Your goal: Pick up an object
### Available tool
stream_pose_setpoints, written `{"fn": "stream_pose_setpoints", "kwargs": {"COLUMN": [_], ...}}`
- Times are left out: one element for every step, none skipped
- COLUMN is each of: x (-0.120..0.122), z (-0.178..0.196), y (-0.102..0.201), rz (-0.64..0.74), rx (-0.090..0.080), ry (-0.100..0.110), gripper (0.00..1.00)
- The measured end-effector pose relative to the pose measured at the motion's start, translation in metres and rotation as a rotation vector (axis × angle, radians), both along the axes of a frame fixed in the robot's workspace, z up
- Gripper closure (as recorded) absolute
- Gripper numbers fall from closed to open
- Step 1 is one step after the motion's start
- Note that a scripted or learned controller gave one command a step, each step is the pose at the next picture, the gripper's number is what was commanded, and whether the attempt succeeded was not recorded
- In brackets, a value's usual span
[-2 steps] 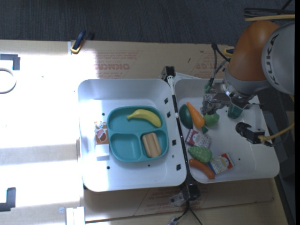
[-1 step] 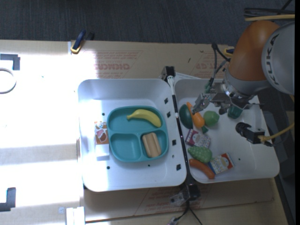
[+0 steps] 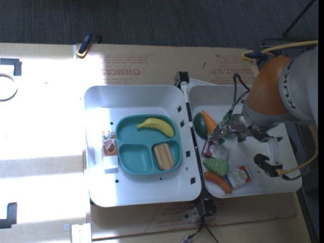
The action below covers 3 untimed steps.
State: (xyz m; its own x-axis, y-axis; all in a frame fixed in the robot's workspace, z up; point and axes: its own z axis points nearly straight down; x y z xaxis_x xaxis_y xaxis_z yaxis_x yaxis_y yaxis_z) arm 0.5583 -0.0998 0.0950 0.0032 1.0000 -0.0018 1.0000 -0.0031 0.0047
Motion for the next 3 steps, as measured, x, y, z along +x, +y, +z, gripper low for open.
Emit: {"fn": "stream_pose_setpoints", "kwargs": {"x": [0.057, 0.058, 0.033], "z": [0.0, 0.011, 0.13], "y": [0.004, 0.004, 0.007], "rz": [0.005, 0.006, 0.006], "rx": [0.0, 0.001, 0.0], "ry": [0.005, 0.004, 0.004], "gripper": [0.0, 1.0, 1.0]}}
